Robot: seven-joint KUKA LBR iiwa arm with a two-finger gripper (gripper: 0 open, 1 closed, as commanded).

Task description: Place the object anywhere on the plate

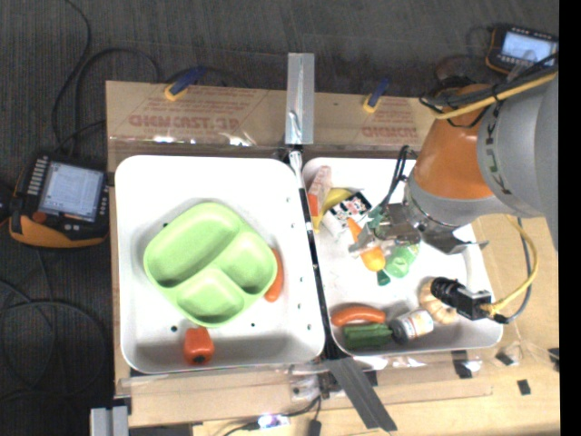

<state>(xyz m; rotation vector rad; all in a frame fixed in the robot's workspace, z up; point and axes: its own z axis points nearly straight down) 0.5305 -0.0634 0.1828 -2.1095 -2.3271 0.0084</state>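
The hand is seen low over the right bin, at the end of the grey arm with its orange band; whether it is apart, together or clamped on anything cannot be told, as the wrist hides the view. Directly beneath and just left of the hand an orange object is seen, touching a green bottle that lies tilted just below the hand. Up and left of the hand a yellow banana-like item and a small black-and-white carton are packed together near the bin's dividing wall. Further below the hand, along the bin's near wall, a red-orange sausage shape, a dark green cucumber-like item and a small brown bottle are grouped, touching. Well left of the hand, in the left bin, the green plate with its three compartments is found; an orange carrot-like piece is leaned at the plate's hand-side rim, and an orange-red block is lying beyond its near edge. Both bins are carried on the desk.
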